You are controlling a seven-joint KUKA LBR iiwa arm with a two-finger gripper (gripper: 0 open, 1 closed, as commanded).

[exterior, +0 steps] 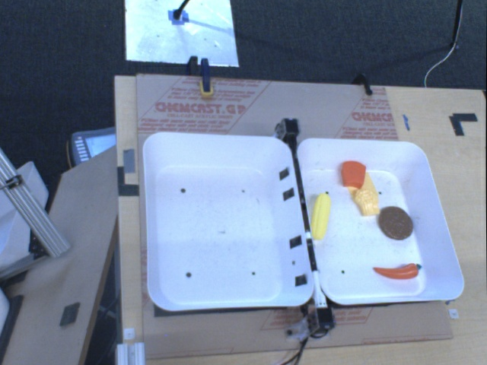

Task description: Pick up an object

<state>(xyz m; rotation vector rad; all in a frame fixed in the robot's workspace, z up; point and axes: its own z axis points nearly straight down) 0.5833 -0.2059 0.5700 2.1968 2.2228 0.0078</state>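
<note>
The right bin (pixel 437 204) holds several small objects. A yellow corn-like piece (pixel 320 216) lies near its left wall. An orange-red block (pixel 352 173) sits toward the back, touching a pale yellow piece (pixel 367 198) just in front of it. A brown round disc (pixel 396 223) lies right of centre. A red chili pepper (pixel 396 271) rests near the front.
The left bin (pixel 152 226) stands beside the right one, joined by a black clipped seam (pixel 298 211). Both sit on a cardboard sheet (pixel 228 105) on the wooden bench. A metal plate (pixel 180 21) lies at the back.
</note>
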